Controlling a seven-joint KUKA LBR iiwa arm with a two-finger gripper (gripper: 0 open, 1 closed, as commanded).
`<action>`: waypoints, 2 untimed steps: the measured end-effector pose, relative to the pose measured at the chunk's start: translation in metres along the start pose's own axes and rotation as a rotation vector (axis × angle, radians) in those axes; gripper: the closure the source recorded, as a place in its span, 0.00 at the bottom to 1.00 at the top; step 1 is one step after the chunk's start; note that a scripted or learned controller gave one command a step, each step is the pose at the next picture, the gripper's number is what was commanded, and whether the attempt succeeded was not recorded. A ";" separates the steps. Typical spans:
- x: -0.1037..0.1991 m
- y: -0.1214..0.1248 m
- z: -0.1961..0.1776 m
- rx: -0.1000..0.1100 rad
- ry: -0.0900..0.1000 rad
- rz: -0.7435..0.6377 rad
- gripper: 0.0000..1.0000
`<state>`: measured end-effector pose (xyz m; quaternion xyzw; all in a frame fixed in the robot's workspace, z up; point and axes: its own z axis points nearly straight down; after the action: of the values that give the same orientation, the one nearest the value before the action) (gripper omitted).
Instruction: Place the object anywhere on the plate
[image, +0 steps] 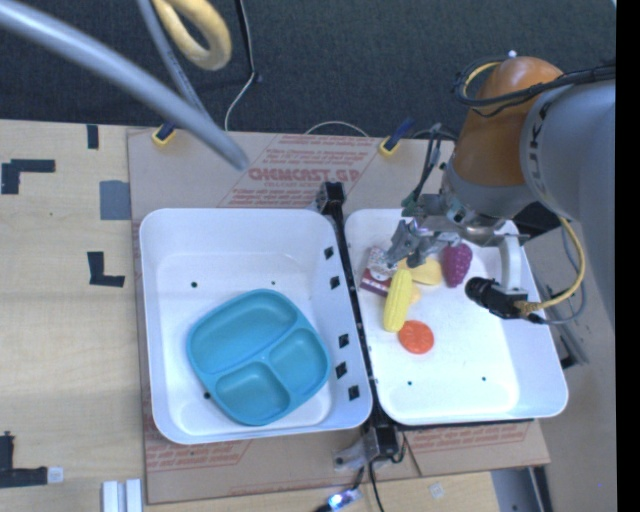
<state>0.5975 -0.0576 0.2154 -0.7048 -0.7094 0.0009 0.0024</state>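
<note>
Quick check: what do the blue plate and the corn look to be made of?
Blue plate: likely moulded plastic, with an even colour, soft sheen and rounded dividers between three compartments. Corn: probably toy plastic or rubber, uniformly yellow and smooth; which one, the view leaves open.

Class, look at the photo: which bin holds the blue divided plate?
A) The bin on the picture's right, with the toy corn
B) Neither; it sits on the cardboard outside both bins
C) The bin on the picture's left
C: the blue plate lies in the left-hand bin, while the toy corn lies in the right-hand bin.

"CHEMCAST" on cardboard sheet (290, 172)
</note>
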 end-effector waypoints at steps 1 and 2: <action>0.060 0.003 0.006 0.000 -0.001 -0.001 1.00; 0.111 0.001 0.014 0.001 -0.001 0.000 1.00</action>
<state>0.5977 0.0536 0.2012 -0.7047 -0.7095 0.0016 0.0023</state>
